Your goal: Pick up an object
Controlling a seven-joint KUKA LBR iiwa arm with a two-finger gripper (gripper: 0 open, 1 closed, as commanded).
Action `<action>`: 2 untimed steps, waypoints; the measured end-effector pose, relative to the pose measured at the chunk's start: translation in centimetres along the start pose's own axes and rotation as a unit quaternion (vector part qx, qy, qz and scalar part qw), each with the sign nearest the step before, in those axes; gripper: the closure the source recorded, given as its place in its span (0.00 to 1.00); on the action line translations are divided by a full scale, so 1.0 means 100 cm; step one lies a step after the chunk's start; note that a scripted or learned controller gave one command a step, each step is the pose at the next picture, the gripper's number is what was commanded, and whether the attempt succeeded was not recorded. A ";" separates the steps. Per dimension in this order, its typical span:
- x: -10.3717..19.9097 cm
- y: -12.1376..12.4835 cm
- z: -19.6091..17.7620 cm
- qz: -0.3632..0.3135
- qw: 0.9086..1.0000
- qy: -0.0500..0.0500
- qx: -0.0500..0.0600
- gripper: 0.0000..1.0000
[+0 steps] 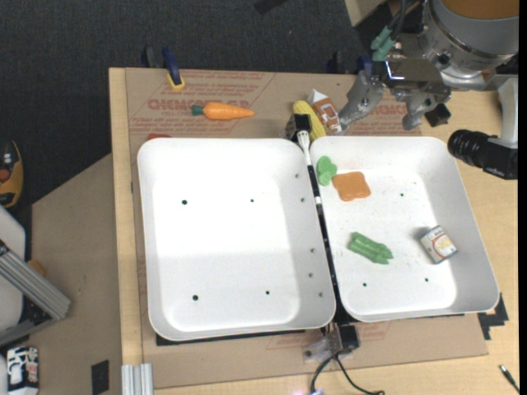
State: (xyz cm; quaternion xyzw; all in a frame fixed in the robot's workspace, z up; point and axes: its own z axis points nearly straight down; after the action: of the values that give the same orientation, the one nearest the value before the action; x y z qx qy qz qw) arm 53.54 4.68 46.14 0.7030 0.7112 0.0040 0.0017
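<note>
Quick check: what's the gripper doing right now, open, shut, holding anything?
Two-finger gripper: open, fingers spread, nothing between them. It hangs above the far edge of the right shallow white bin, well up from the items inside.

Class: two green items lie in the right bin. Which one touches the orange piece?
The small green item at the bin's upper left edge touches the orange piece; the longer one lies apart, lower down.

Orange piece point(353, 186): flat, upper left of right bin point(461, 220).
Small green piece point(326, 170): touching orange piece's left, near bin wall.
Long green piece point(370, 248): lying slanted, mid-bin.
Small box point(437, 243): tilted, right side.
</note>
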 end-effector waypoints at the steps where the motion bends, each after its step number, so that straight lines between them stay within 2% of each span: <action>1: -0.006 0.002 -0.008 0.005 1.000 -0.002 0.001 1.00; 2: -0.168 -0.019 -0.079 0.015 1.000 -0.005 -0.002 1.00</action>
State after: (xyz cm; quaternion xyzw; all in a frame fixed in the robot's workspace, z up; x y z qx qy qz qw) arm 51.77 -12.18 54.00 0.7134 0.7007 0.0016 0.0069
